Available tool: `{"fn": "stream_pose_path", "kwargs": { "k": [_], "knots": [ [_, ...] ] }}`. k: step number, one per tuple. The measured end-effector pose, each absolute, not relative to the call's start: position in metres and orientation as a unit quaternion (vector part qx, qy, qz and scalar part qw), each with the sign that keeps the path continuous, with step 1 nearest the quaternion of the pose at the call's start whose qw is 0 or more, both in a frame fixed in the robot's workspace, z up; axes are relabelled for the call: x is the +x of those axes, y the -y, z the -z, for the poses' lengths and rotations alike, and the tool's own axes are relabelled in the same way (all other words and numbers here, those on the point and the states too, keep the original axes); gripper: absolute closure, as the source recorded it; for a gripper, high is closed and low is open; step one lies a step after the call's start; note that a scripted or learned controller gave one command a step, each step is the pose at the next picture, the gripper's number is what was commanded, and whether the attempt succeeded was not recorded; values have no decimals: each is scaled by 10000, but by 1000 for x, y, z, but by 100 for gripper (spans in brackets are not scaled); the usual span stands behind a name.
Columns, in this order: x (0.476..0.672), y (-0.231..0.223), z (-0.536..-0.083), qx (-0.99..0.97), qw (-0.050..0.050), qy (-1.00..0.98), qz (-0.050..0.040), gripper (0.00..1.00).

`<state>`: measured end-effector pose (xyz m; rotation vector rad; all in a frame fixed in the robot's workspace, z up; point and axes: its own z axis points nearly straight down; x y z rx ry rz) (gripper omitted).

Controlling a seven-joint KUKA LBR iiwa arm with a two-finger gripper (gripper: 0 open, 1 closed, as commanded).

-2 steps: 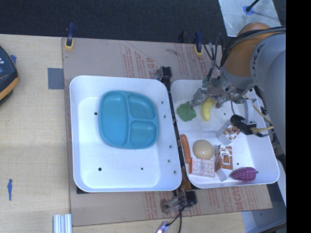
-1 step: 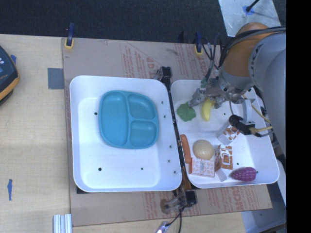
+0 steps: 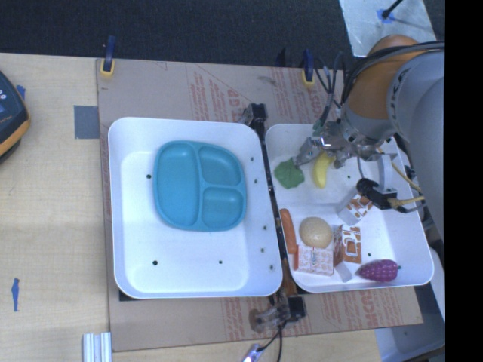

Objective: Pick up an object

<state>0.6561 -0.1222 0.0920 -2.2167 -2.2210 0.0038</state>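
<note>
Camera view: gripper over small yellow banana, finger state unclear; green leafy toy beside could get nudged.

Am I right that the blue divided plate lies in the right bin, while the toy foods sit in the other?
Not quite: the camera view shows the blue divided plate in the left bin; the toy foods, such as the banana, sit in the right bin.
</note>
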Motion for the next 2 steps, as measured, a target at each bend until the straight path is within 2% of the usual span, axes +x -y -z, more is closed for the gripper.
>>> {"fn": "stream_pose_path", "kwargs": {
  "k": [1, 2],
  "knots": [
    [656, 132, -92, -7065, 7, 7077, -7, 0],
    [656, 118, -92, -7054, 16, 7088, -16, 0]
  ]
}}
